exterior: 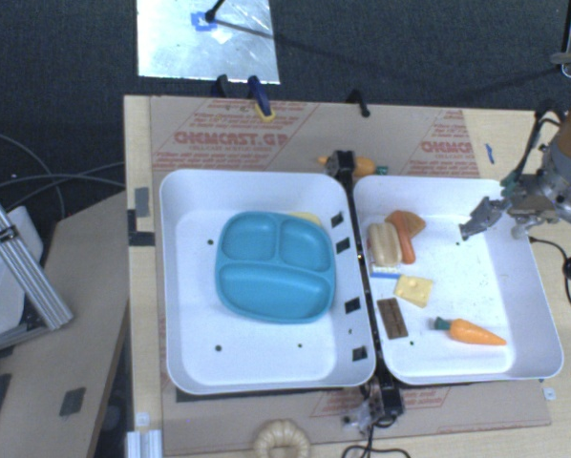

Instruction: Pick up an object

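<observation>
Right bin [529, 284] holding carrot [470, 332], cheese wedge [413, 290], brown bar [391, 318] and hot dog [391, 239]; gripper [480, 219] hovering over its upper right, fingers seemingly empty, spread unclear; left bin [185, 256] carrying blue divided plate [274, 265].

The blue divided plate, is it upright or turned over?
Upright: the blue divided plate shows its three hollow compartments facing up, in the left bin.

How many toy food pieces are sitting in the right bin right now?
4 or 5. A hot dog with an orange piece, perhaps separate, against it near the divider; a cheese wedge below; a brown bar lower left; a carrot at the front. None look hidden.
</observation>
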Robot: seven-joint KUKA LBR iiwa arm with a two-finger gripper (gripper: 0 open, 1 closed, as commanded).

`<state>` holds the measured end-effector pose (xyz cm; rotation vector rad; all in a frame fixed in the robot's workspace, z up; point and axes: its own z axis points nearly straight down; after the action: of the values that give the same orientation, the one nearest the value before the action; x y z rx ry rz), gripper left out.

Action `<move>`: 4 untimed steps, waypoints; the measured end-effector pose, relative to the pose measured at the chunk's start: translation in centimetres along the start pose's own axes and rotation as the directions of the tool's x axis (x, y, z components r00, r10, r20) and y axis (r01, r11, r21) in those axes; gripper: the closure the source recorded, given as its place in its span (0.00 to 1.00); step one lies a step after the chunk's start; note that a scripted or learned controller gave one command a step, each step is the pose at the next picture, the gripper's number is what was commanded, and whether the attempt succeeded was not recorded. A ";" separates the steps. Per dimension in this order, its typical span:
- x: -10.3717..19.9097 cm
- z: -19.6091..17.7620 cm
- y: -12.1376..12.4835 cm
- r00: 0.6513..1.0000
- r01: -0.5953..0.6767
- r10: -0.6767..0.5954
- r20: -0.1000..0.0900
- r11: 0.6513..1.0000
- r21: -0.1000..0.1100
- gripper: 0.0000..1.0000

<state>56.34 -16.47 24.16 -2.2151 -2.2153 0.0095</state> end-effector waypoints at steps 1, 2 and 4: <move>0.0 -0.7 0.2 1.000 0.003 -0.003 0.002 1.000 -0.012 0.00; -0.1 4.0 -0.5 1.000 0.001 -0.001 0.002 1.000 -0.009 0.00; 0.0 15.4 -0.8 1.000 0.000 0.000 -0.002 1.000 -0.015 0.00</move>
<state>55.37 -16.47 8.77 -2.2214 -2.2223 -0.0091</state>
